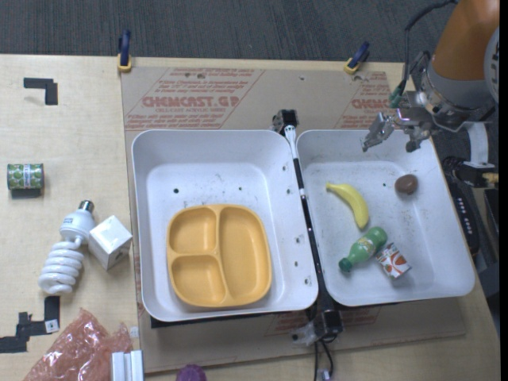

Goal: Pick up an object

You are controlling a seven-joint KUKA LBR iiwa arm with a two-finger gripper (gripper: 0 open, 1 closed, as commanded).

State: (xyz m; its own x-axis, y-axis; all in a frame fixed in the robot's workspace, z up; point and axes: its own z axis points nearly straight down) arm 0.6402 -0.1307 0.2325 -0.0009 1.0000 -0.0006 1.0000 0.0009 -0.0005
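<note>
The right bin (444,236) holds a yellow banana (349,202), a small brown round object (406,184), a green bottle (363,249) lying on its side and a small red-and-white carton (394,260). My gripper (394,139) hangs over the bin's far edge, above and behind the brown object. It is open, its two fingers spread apart with nothing between them. The orange-banded arm (472,34) reaches in from the upper right.
A yellow divided plate (218,254) lies in the left bin (151,213). On the bench to the left are a spiral light bulb (65,248), a white cube (109,240), a green can (25,177) and a pink mesh bag (75,352).
</note>
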